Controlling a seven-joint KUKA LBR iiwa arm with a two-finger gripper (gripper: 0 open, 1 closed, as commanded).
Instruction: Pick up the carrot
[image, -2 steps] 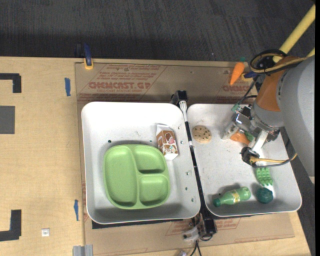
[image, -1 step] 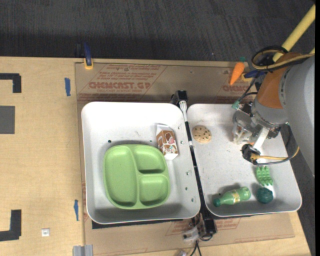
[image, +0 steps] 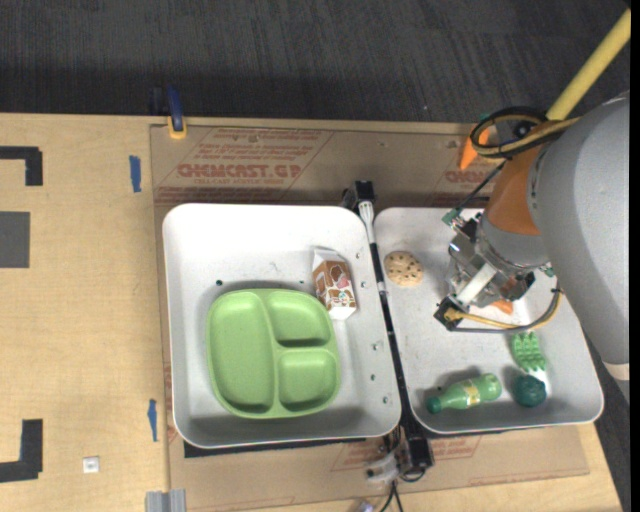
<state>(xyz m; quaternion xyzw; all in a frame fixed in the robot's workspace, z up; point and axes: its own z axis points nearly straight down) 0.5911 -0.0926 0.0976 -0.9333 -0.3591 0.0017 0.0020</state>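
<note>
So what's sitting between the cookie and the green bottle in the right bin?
Nothing: in the camera view, the stretch from the cookie down to the green bottle is bare white floor of the right bin.

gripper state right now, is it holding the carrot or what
gripper: low in the right bin, right over the carrot; open, closed or holding cannot be told.
</note>
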